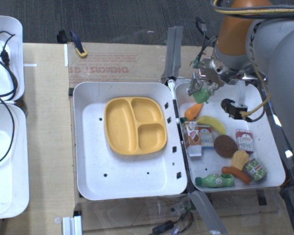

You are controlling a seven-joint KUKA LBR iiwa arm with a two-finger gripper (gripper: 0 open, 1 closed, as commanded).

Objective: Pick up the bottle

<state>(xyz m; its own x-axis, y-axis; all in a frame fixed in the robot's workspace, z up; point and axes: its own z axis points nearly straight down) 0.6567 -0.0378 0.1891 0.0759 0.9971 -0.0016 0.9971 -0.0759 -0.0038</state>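
The bottle (214,180) is small and green with a pale label. It lies on its side at the front edge of the right bin (274,131), cap pointing left. My gripper (201,85) hangs at the far left corner of that bin, well behind the bottle, directly over the green top of a toy carrot (193,112). The carrot's leafy end touches or sits just under the gripper. Nothing of the bottle is near the gripper.
In the right bin lie a banana (212,124), a snack packet (198,135), a brown disc (225,146), a red packet (244,141), a sausage (235,173) and a green packet (255,169). A yellow divided plate (135,125) sits in the left bin (88,170).
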